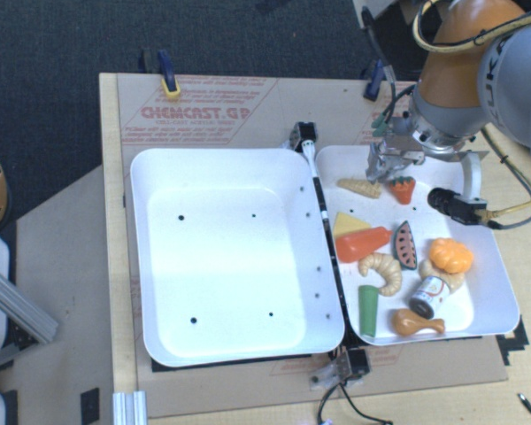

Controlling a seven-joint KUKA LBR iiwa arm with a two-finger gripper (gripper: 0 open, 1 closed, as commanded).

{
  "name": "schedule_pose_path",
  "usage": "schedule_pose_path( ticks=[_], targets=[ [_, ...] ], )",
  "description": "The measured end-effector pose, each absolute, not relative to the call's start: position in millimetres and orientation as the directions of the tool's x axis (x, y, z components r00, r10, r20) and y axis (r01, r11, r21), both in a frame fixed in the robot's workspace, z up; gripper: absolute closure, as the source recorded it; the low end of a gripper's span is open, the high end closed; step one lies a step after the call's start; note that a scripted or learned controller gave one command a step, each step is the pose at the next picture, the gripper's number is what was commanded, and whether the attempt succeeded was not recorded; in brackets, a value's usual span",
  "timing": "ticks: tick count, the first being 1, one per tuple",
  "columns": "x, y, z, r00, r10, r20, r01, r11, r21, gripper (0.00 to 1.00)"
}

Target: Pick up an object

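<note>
— Strawberry (404, 189), toy plastic, sits at the right bin's (504, 277) far end, just under the gripper (389, 168). Light, stiff, slippery?

— Probably; pinch its red body. Whether the fingers are spread, I cannot tell.

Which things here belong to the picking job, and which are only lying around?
For the job: gripper, right bin, toy strawberry, beige piece, orange fruit, watermelon slice, green stick, small can.
Lying about: left bin, cardboard sheet, yellow clamp.

Bright, even overhead light washes out the white bins (230, 171), with soft shadows and mild overall blur.
</note>
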State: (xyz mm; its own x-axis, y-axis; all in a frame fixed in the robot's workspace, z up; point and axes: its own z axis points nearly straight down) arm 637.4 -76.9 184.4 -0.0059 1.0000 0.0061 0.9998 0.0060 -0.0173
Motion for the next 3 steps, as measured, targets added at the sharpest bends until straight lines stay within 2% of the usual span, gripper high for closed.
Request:
schedule_pose_path(
  ticks=[1,2,3],
  targets=[
    [666.9,-171,179,0.006,1.0,-0.005,1.0,-0.006,0.004,1.0],
    [667.0,-34,185,-0.012,1.0,0.005,1.0,0.012,-0.001,1.0],
    [668.3,65,351,-0.013,1.0,0.005,1.0,0.013,0.022,1.0]
  ],
)
